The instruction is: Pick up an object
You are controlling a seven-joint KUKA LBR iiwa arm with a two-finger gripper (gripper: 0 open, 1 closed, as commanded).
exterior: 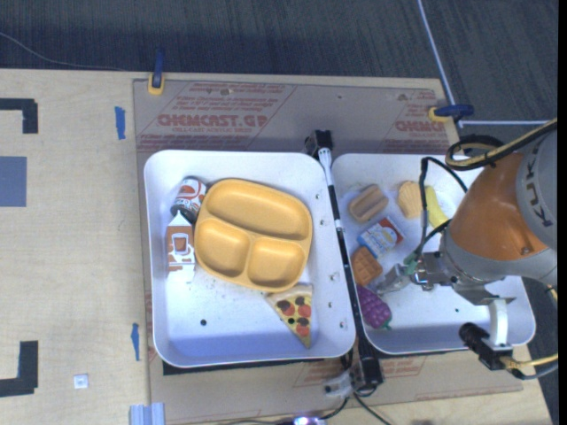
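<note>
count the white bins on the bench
2. The left bin holds a yellow divided plate. The right bin sits beside it, under the arm.

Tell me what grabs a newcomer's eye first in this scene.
The big yellow three-compartment plastic tray dominates the left white bin, with a toy pizza slice just below it. In the right white bin, the grey arm with its orange band reaches toward a purple toy grape bunch.

Yellow divided tray (251, 233) looks smooth, glossy plastic; white bins (168, 317) matt, perhaps plastic; bench (71, 264) pale, matt wood.
</note>
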